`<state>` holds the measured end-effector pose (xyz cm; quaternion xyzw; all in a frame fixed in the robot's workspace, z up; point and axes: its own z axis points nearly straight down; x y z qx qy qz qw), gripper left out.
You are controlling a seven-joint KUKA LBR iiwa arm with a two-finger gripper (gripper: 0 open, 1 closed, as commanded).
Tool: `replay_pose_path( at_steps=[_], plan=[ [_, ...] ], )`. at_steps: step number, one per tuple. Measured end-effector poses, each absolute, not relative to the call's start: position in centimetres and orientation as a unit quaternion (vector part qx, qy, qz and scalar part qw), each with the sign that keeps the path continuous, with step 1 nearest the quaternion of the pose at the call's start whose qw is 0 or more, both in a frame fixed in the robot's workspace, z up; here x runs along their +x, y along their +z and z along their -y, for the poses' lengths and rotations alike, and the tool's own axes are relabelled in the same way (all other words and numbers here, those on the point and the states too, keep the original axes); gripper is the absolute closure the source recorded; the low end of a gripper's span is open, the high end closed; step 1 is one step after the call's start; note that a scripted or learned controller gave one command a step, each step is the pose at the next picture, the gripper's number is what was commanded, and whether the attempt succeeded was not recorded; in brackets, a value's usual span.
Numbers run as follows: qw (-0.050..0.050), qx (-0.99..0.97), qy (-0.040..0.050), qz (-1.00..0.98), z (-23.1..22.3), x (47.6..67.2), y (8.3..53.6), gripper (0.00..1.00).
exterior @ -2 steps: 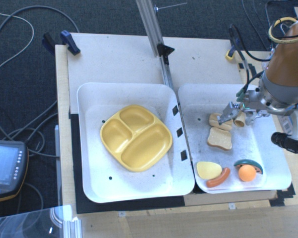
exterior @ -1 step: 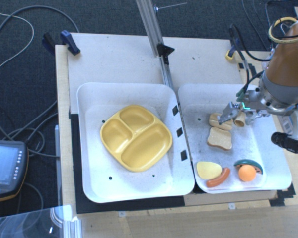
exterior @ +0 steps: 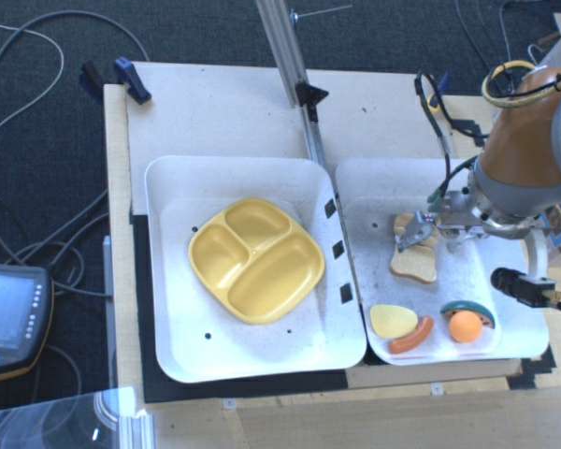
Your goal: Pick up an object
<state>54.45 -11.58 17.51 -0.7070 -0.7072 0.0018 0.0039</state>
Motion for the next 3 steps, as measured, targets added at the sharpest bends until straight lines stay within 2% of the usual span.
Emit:
replay_pose_path(
  at_steps=[1,2,3],
  plan=[
    [0.004,-0.707,0.0018,0.707,11.2,54.0,13.2,0.0],
    [-0.001,-0.707,-0.0007,0.707,11.2,54.2,9.5,0.0],
    [-0.004,-0.707,-0.0032,0.707,11.2,54.4,10.8,1.0]
  ],
)
